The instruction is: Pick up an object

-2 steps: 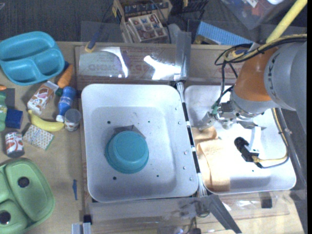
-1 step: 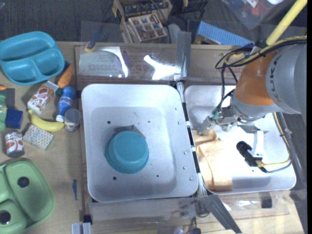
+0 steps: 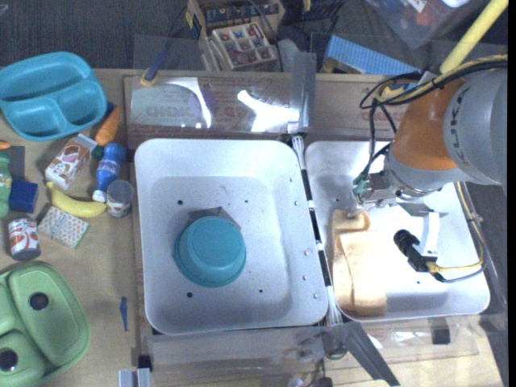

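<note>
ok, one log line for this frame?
arm: over right bin | claw: hidden | bread: right bin, left side | bowl: left bin | pick: not yet seen

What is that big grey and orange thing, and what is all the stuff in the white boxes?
That is a robot arm, photographed from a camera above the bench. It reaches in from the right, over the right white bin. Its job is to pick something up. Its gripper sits near the top of a tan bread-like piece in that bin. I cannot tell if it holds anything. The left bin holds a blue bowl, upside down. Beside the bins lie toys: a banana, a blue tray and a green one.
</note>
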`<state>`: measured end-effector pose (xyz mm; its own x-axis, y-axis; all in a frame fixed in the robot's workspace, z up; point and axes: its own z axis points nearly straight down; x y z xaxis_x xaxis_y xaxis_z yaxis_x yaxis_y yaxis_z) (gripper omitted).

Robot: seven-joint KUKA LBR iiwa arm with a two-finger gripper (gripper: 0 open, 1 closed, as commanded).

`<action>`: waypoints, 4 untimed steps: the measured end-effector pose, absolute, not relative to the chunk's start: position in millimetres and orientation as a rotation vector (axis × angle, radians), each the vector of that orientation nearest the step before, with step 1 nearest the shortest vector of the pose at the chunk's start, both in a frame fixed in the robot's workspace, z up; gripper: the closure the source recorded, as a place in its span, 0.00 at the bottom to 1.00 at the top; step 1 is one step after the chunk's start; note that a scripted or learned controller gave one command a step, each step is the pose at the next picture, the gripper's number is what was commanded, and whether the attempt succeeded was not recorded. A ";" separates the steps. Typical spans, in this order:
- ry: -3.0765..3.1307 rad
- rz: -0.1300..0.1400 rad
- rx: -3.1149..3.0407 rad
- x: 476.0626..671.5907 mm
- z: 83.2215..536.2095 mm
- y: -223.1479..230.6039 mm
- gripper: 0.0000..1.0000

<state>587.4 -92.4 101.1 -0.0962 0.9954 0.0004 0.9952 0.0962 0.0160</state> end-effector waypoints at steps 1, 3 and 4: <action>2.781 0.004 1.446 631.5 186.2 -56.4 1.00; 2.746 0.003 1.521 626.8 186.1 -60.2 0.00; 2.777 0.003 1.460 624.1 101.8 -99.8 0.00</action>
<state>624.1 -99.8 101.8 -0.5666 0.8240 -0.0031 0.8240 0.5666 0.0036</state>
